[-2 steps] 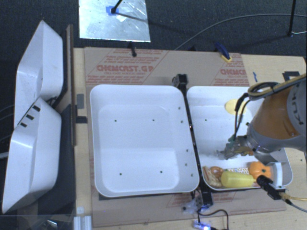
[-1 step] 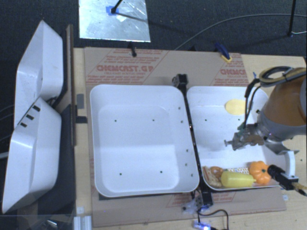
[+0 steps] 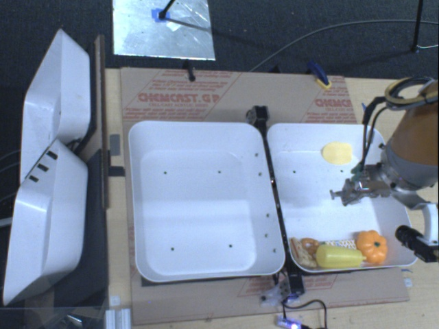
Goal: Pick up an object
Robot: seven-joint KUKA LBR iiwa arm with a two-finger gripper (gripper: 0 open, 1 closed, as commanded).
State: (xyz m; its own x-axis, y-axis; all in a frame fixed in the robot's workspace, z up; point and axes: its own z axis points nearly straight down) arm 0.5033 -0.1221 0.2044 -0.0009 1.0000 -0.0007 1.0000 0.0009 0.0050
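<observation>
End effector (image 3: 345, 195) above right bin (image 3: 302, 204)

— Where can you pass in the right bin (image 3: 302, 204)?
— Through its bare middle; the yellow disc (image 3: 337, 153) sits at the far wall, the orange pumpkin (image 3: 371, 246) and yellow-green fruit (image 3: 339, 256) crowd your near edge.

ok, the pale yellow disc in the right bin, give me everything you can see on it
The pale yellow disc is a flat, roundish piece, uniformly light yellow and matte-looking, with no markings I can make out. It lies flat on the floor of the right bin, near the far wall, apart from the items clustered at the near edge. Nothing touches it; the end effector sits nearer the camera, clear of it.
</observation>
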